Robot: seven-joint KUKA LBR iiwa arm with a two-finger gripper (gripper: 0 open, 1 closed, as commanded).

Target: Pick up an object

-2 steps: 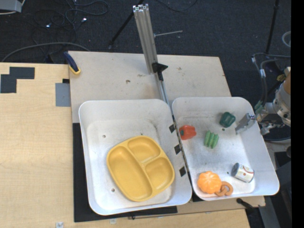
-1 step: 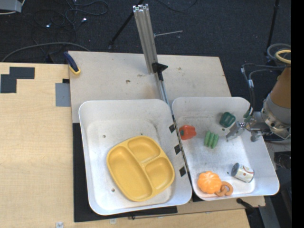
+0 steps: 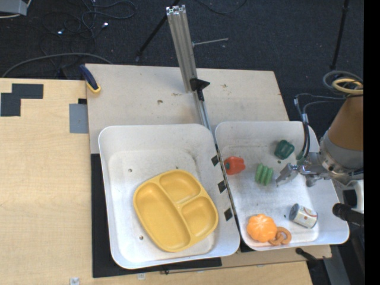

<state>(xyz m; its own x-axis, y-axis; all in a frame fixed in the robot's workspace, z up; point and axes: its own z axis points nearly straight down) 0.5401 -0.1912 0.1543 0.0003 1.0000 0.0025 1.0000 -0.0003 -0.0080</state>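
Green block (image 3: 263,174), right bin (image 3: 255,136), centre: nearest candidate, just left of the gripper (image 3: 287,175). Gripper: low over the bin floor, fingers parted, nothing between them. Advice: centre over the block, clear of the red pepper (image 3: 234,165), descend, then close.

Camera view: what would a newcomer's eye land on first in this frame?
Probably the yellow divided plate, lying alone in the left bin. Next come the bright items scattered in the right bin: an orange fruit near the front edge and a red piece by the left wall. The gripper hovers beside a green block.
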